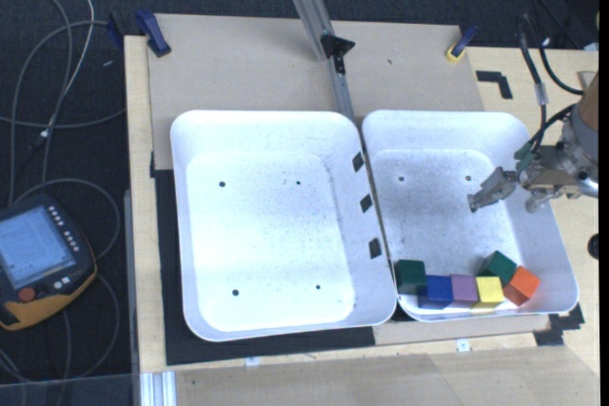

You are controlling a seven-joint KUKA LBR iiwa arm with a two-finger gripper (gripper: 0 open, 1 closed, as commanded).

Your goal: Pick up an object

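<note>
— Looking at our gripper [514,187] first: it hangs over the right bin [561,247], near its right wall, one finger [487,190] jutting left. Can we tell how the jaws stand?

— We cannot; the second finger blurs into the wrist, so wide or narrow is anyone's guess. We see nothing between them.

— Then outward. Below it we find the blocks, all in a row along the bin's near wall: dark green cube [410,275], blue cube [439,289], purple cube [463,287], yellow cube [489,289], orange cube [522,283], and another green block [499,263] just behind the yellow one.

— We judge them small, rigid and light, probably foam or wood with flat faces, so they should not crush or slip much. They sit touching, though, which leaves little room for fingers.

— We would take the dark green cube at the row's left end; its left face is free. The left bin [190,204] holds no blocks.

— What stays unclear to us: the arm is cut off at the frame's right, and whether the back green block rests on its neighbours or on the floor.
</note>
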